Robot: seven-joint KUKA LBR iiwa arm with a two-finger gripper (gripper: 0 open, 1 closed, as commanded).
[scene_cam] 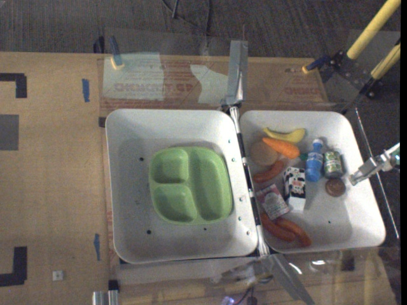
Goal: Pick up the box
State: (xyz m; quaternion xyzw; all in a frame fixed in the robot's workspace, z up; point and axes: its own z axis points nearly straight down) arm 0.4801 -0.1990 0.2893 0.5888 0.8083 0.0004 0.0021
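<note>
The box (294, 184), black and white, stands near the middle of the right bin (356, 230), just right of a packet (274, 203). The jaws (357, 177) hover at the frame's right edge beside a brown disc (335, 187), holding nothing; their spread cannot be told.

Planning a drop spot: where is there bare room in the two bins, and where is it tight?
Left bin: bare floor all around the green tray, widest on its left. Right bin: bare at the lower right, below the bottle and can. Crowded: the right bin's left half, where the box, banana, carrot and sausages cluster.
</note>
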